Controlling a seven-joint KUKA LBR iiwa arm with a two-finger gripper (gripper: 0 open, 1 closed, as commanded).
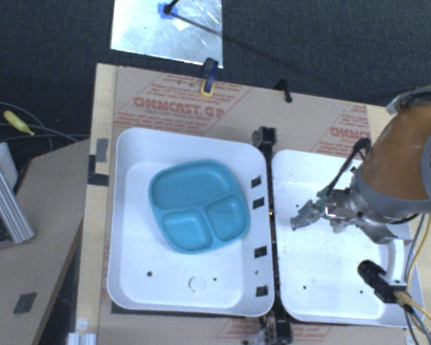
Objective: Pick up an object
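The left bin point(123, 273) is mostly taken up by a blue tray point(199, 205), leaving bare floor only along its near edge and left wall. The right bin point(317, 295) has open floor across its near half; the arm point(402, 162) and gripper point(303, 215) hang over its far right.

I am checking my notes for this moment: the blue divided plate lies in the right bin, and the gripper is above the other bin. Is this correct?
Not quite. The camera view shows the blue divided plate lying in the left bin, not the right one. The gripper is above the other bin, the right bin, as you wrote.
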